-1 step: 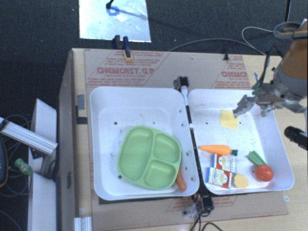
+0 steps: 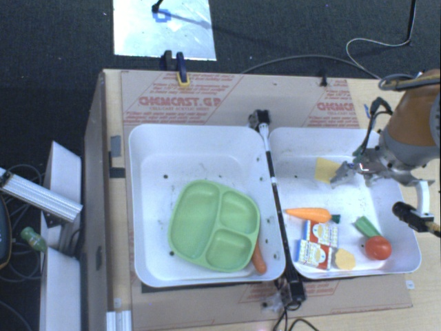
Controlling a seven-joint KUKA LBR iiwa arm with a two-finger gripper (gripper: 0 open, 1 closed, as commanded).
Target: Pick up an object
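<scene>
Hovering gripper (image 2: 344,176) beside a flat pale-yellow square piece (image 2: 327,169) in right bin (image 2: 406,257), finger state unclear

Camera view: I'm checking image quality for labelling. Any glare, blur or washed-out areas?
Camera view: strong glare on the shiny sheet above the bench; the white bins look bright but keep their specks visible; the gripper region is soft and blurry; the carrot and tomato stay reasonably clear.

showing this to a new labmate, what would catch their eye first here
Probably the green divided plate filling much of the left bin, with a small orange sausage-like piece at its right edge. Then the right bin's bright toy food: a carrot, a tomato, a yellow slice beside the gripper.
</scene>
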